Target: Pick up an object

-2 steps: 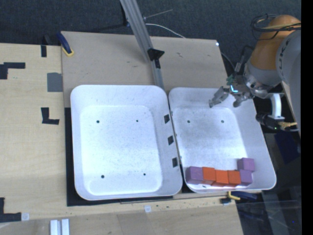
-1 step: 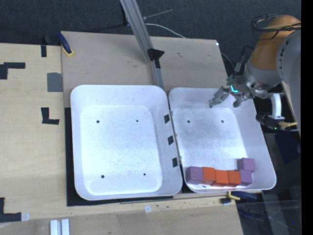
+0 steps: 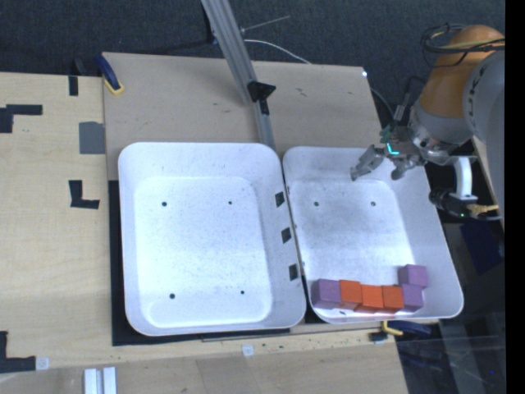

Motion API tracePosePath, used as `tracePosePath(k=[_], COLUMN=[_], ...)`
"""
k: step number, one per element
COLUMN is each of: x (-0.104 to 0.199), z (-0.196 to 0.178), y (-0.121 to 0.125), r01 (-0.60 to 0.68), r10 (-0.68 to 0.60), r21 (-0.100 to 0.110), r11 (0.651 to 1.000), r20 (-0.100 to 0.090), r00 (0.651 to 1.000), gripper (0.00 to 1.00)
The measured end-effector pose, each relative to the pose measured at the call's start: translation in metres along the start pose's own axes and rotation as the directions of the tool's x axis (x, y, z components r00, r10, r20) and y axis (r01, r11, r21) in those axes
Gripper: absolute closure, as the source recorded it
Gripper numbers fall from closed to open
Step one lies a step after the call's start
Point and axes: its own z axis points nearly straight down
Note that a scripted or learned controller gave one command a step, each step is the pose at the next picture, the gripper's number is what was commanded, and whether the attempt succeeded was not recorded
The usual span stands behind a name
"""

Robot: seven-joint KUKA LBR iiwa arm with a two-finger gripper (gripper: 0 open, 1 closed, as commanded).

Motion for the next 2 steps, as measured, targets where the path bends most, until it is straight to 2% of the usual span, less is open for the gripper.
tracePosePath(k=[1, 2], x=[0.0, -0.017], z=[0.0, -0.102], y=[0.0, -0.079], r01=[0.0, -0.003], r10=[0.0, 0.003], r21=[0.0, -0.007], r11=[1.0, 1.0], r20=[0.0, 0.002], r00=[1.0, 1.0], gripper=[0.0, 0.0])
